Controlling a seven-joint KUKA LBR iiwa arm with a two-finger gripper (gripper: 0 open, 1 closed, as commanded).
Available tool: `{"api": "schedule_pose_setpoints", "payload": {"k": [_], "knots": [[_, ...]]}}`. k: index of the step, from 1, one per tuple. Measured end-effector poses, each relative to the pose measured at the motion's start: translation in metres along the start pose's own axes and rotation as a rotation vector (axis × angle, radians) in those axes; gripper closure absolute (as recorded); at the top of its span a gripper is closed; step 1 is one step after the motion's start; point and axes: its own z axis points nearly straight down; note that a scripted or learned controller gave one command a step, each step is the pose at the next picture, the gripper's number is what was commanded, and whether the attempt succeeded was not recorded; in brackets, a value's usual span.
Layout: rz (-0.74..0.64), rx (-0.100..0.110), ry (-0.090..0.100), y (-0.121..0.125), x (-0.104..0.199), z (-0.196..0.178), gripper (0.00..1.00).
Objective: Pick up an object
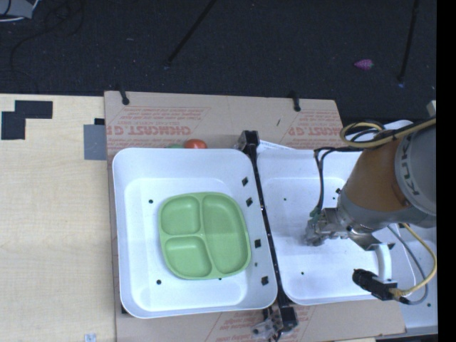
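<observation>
A light green divided plate [205, 235] lies flat in the left white bin [135, 191]. My gripper [318, 231] reaches down into the right white bin [292, 276], close to the bin floor near its middle. The grey arm with its orange band [377, 180] comes in from the right and hides the part of that bin behind it. A small dark clutter sits at the fingertips, too small to make out.
A small red-orange object [195, 144] lies just behind the left bin's far rim on the cardboard [214, 120]. A black divider [260, 219] runs between the two bins. Cables and a black part [377, 283] hang by the right bin's near corner.
</observation>
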Motion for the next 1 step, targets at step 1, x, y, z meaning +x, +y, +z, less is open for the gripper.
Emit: {"api": "schedule_pose_setpoints", "payload": {"k": [1], "knots": [[-0.008,-0.005,-0.001,0.0037,0.0019,-0.0625,1.00]]}}
